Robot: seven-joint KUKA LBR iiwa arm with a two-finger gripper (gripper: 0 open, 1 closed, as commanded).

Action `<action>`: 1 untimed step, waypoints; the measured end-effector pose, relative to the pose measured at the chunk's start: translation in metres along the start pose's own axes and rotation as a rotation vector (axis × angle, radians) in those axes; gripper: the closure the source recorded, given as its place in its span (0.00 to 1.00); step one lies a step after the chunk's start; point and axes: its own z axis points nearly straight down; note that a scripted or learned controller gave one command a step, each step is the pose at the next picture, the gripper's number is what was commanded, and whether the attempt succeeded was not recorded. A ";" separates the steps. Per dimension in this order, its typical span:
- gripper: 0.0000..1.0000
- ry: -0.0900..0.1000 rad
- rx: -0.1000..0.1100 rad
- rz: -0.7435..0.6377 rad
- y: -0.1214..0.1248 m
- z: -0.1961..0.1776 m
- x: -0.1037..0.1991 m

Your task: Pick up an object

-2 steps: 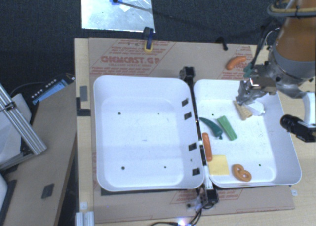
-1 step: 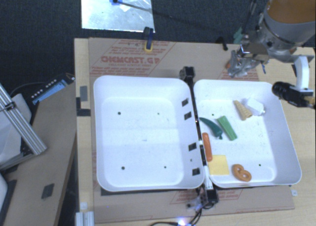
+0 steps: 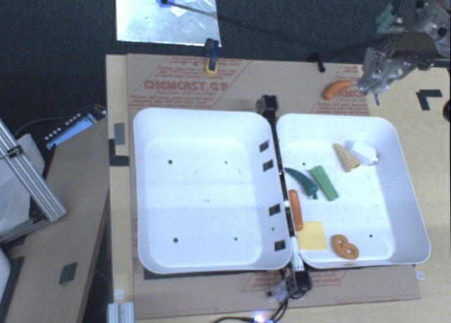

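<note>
The tool [image 3: 372,83] hangs at the upper right of the camera view, beyond the far rim of the right bin [image 3: 407,194] and above the printed cardboard sheet [image 3: 190,78] that lies under both bins. An orange, sausage-shaped toy [image 3: 336,89] sits just at its tip, on the left side; it is small, rounded at both ends and slightly curved, lying nearly level. It touches or nearly touches the tool's tip, but whether the toy is actually clamped there, and whether the tool is apart or together, cannot be told from this angle.

The rest of the pieces lie in the right bin. Near its far side a tan ridged cone [image 3: 345,157] lies beside a small white block [image 3: 364,151], the two touching or nearly so. Toward the middle, a dark green curved pepper-like piece [image 3: 301,178] rests just beside a lighter green bar [image 3: 325,183]. Along the left wall lies a second orange sausage shape [image 3: 295,210], set lengthwise. Near the front, a flat yellow square [image 3: 313,235] sits close to a brown pretzel-like piece [image 3: 344,246].

The left bin [image 3: 151,131] adjoins the right one, joined by a row of black clips [image 3: 272,166] at the shared edge. A blue and yellow clamp [image 3: 211,56] grips the far edge of the tabletop [image 3: 70,194].
</note>
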 end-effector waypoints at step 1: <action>1.00 0.000 0.015 -0.001 -0.036 -0.007 0.029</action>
